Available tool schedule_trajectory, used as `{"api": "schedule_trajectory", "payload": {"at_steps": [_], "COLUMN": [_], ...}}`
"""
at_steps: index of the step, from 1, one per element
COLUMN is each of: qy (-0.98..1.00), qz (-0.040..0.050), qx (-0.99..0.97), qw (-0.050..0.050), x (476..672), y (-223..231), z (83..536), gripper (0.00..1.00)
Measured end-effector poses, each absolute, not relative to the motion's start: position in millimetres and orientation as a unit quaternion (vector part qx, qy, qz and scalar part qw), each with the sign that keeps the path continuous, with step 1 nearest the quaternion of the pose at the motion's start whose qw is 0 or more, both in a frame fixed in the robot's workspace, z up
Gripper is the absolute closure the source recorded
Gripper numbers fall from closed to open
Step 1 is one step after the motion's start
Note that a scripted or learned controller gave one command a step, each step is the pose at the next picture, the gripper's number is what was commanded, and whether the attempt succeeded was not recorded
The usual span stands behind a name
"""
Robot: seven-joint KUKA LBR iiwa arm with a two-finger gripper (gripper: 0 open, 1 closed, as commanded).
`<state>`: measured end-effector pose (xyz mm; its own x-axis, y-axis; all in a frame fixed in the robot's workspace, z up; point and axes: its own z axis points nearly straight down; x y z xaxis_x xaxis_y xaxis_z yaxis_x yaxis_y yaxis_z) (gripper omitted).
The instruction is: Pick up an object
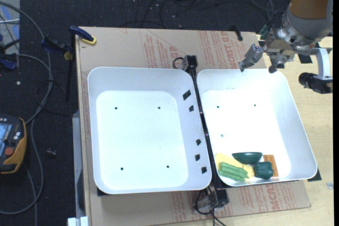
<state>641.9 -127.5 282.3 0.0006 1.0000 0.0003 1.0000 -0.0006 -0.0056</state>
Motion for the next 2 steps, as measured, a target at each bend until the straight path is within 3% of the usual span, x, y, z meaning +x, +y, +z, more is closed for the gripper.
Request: {"api": "schedule_trajectory", "payload": {"at_steps": [1,2], "qy": [-0.707,-0.707], "qz": [0.0,0.0015], "qx": [-0.707,-0.707], "qw": [0.0,0.002], "x": [642.7,649.2], "y": [-127.3,-121.7], "z": [285.6,227.4], "gripper": [0.0,0.0]}}
